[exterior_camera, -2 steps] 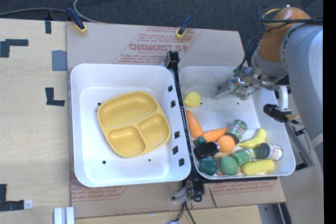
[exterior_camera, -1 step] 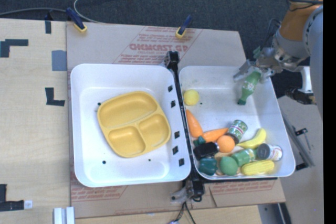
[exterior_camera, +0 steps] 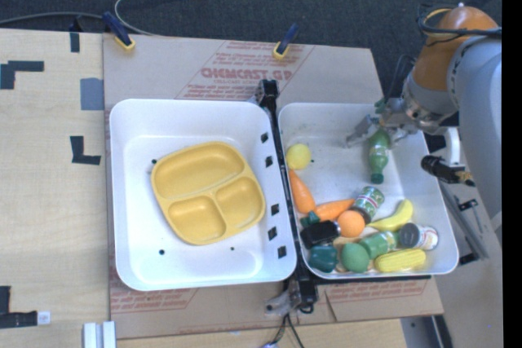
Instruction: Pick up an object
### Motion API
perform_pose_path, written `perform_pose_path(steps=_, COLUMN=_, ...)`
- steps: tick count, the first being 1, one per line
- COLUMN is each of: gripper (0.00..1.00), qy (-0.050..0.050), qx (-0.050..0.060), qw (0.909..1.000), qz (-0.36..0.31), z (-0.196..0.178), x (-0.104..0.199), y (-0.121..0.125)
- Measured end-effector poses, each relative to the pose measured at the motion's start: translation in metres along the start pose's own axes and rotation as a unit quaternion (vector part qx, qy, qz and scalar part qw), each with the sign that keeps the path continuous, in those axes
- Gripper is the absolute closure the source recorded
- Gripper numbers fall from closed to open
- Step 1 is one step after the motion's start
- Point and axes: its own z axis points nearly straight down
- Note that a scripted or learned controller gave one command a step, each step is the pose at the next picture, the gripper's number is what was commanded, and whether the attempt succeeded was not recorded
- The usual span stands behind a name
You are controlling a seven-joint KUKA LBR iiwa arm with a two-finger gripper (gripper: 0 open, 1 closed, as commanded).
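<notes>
Right white bin (exterior_camera: 326, 122): claw (exterior_camera: 377, 126) sits low over the upper right part of it, grey arm with orange band (exterior_camera: 444, 53) reaching in from the right. One grey finger (exterior_camera: 357, 133) splays out to the left; a small green plastic bottle (exterior_camera: 377, 156) lies directly under and touching the claw, its top end hidden by the claw body. Cannot tell whether the claw is open or shut, or whether it has the bottle clamped.

Remaining contents of the right bin: yellow lemon-shaped toy (exterior_camera: 298, 156) near the left wall; orange plastic carrot (exterior_camera: 301, 191) below it; cluster along the lower edge comprising a small orange ball (exterior_camera: 351, 223), yellow banana toy (exterior_camera: 397, 216), yellow corn toy (exterior_camera: 400, 260), green round toy (exterior_camera: 355, 257) and a green-labelled can (exterior_camera: 369, 200), all packed touching.

Left white bin (exterior_camera: 130, 175): a yellow three-compartment plastic tray (exterior_camera: 208, 191), lying flat and tilted.

Both bins rest on brown cardboard (exterior_camera: 236, 69) on the counter.
</notes>
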Motion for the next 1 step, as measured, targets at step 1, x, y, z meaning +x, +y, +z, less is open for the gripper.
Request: perform_pose_path(steps=1, gripper=1.00, qy=-0.006, qx=-0.005, qw=1.0000, qz=-0.001, z=-0.0108, x=-0.0023, y=0.0013)
